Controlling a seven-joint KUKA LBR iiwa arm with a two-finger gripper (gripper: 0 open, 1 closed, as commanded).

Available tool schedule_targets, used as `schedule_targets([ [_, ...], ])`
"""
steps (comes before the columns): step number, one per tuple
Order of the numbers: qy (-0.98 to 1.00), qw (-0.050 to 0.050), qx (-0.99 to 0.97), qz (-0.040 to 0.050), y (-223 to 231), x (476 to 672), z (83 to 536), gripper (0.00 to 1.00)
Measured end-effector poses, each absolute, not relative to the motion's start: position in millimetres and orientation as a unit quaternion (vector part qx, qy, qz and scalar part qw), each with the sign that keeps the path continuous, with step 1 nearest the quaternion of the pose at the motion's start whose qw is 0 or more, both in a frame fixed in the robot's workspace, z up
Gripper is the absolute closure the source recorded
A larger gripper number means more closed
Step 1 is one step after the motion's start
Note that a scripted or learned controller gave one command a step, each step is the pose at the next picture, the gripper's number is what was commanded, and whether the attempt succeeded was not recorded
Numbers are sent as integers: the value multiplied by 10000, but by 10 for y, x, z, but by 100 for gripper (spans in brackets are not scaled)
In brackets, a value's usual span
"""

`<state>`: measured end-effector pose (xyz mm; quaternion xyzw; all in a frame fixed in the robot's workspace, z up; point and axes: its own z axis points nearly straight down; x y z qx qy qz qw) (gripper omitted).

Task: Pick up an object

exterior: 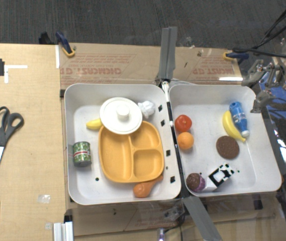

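Two white bins sit side by side on the worktop [22, 185]: the left bin [72, 185] holds an orange divided tray [131, 157], a white lid [121, 115] and a green can [82, 153]. The right bin [263, 179] holds a tomato [183, 122], an orange [185, 140], a banana [229, 127], a blue bottle [237, 115] and a brown disc [227, 147]. At the right edge, beside that bin, the pincer [271, 82] is lost in cables, so I cannot tell its state.

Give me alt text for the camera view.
Two white bins side by side: the left bin holds a yellow tray, white lid and can; the right bin holds a banana, bottle, tomato and orange.
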<state>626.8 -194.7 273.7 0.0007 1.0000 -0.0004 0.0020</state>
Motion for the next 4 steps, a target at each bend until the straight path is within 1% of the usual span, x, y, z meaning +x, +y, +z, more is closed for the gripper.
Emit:
schedule_targets([
  [1,9972,20,748,-4,-1793,6336,1856,0],
  [2,9983,29,581,-8,-1899,6196,944,0],
  [3,9984,55,559,-17,-1883,6219,1056,100],
  [4,9978,30,669,0,-1301,6028,2397,100],
])
